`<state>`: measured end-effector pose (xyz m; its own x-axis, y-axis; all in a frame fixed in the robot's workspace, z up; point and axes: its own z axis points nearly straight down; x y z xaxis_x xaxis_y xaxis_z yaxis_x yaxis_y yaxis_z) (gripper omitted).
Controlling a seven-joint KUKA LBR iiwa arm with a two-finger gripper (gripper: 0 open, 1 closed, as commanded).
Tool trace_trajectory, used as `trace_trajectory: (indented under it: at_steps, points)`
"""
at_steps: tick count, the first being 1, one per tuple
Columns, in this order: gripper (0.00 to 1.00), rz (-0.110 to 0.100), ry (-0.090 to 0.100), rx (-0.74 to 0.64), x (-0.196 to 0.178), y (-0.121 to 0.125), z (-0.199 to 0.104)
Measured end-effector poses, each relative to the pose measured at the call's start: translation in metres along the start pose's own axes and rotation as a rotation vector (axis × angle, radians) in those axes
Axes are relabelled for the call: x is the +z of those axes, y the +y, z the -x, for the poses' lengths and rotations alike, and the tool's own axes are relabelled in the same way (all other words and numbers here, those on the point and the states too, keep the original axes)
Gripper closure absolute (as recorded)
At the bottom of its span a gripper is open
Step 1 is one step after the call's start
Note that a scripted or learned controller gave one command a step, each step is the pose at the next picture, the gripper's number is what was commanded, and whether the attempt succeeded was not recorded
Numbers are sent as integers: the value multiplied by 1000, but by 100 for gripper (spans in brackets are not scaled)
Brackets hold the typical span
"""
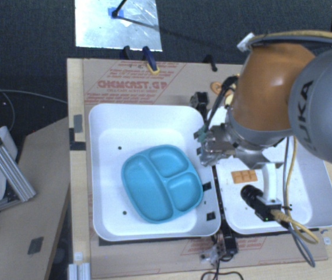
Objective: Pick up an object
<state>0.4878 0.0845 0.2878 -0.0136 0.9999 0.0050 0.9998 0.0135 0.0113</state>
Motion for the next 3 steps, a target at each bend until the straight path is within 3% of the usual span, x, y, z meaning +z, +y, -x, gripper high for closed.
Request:
trace_trajectory:
  at_steps: [1, 2, 3]
  points:
    - [100, -21, -6, 6, 119, -5, -32]
    - [100, 5, -8, 17, 60, 111, 40]
    - [100, -8, -6, 8, 105, 181, 32]
